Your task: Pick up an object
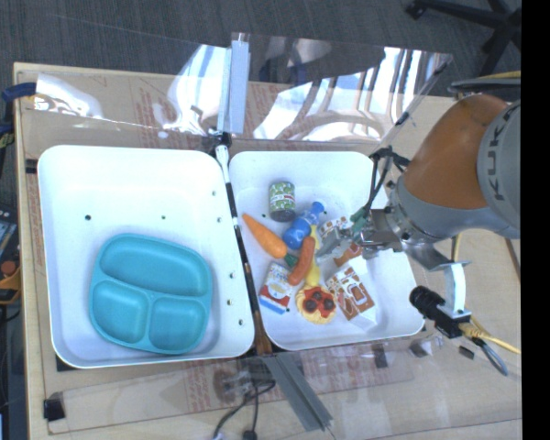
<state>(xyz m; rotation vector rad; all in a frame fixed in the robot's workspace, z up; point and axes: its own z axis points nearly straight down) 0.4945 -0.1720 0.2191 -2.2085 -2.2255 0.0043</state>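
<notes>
Within the right bin (385, 324), a cluster of small objects is gathered toward the middle and the near edge. A green can (281, 198) is placed nearest the far edge; just below it a blue bottle (302, 227) is laid at a slant, touching an orange carrot (265, 235) on the side of the central divider. A second, smaller carrot-like piece (302, 260) is set below the bottle. Toward the near edge, a red-and-white carton (276, 291), a round yellow item with dark spots (316, 304) and a brown-and-white packet (352, 296) are crowded together, touching or nearly so. The gripper (346, 238) is seen low over the right part of the cluster, among small pale items beside the bottle; whether it is open or closed cannot be told, and no object is seen to be gripped. The grey arm with its orange band (458, 159) is extended over the bin's right edge. Toward the near edge of the left bin (64, 168), a turquoise compartment tray (151, 291) is laid flat.
</notes>
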